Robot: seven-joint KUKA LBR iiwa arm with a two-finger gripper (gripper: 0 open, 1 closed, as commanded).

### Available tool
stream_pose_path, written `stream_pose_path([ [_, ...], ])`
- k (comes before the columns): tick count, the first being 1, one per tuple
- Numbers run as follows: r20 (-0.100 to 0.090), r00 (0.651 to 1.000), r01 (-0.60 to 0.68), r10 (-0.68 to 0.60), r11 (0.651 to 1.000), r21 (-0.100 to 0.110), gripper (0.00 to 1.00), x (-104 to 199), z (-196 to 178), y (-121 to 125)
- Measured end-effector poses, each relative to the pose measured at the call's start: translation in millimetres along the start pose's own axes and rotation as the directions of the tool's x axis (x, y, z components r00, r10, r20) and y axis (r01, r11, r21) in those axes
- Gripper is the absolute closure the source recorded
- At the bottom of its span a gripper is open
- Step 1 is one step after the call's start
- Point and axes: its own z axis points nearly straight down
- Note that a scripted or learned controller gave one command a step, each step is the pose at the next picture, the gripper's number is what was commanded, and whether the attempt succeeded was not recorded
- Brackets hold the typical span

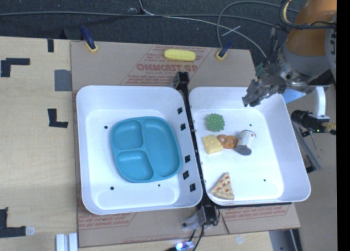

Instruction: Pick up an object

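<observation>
Toy foods lay in the right bin (pixel 284 151): a green broccoli floret (pixel 215 121), a yellow cheese cube (pixel 212 144) touching a brown pretzel (pixel 228 141), a small tipped can (pixel 244 141) and a pizza slice (pixel 222 186) (nearest the front wall). The left bin (pixel 90 135) held a blue divided tray (pixel 145 149). The gripper (pixel 252 98) hovered over the right bin's far corner, grasping nothing.
</observation>
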Motion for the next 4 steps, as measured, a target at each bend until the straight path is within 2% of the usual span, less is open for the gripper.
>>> stream_pose_path([
  [1,0.0,1.0,0.0,0.0,1.0,0.001,1.0,59.4,2.4,9.2],
  [3,0.001,1.0,0.0,0.0,1.0,0.003,1.0,158.1,39.1,19.6],
  [4,-0.001,1.0,0.002,-0.002,1.0,0.002,1.0,219.1,45.7,29.3],
])
